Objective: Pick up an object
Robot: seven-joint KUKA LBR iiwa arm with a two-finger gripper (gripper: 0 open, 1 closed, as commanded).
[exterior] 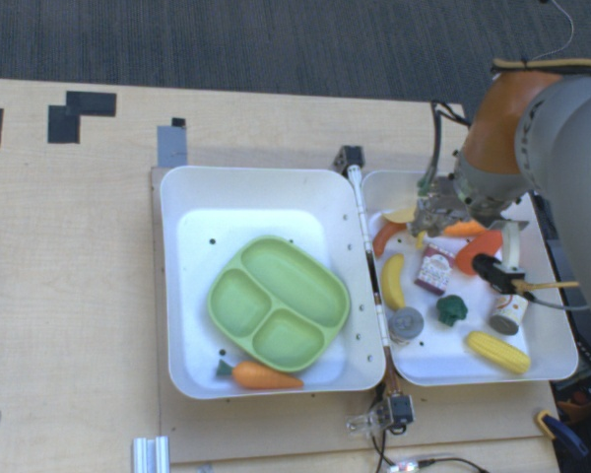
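The gripper hangs low over the far part of the right bin; whether it is open or closed cannot be told from this angle. Beneath and beside it the objects crowd together: an orange pepper, a banana, a small red-and-white box, a green broccoli piece, a corn cob near the front rim. The left bin holds a green divided plate and a carrot against its near wall, with bare floor along its far side.

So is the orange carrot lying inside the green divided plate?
No, the orange carrot lies on the left bin floor beside the green divided plate.
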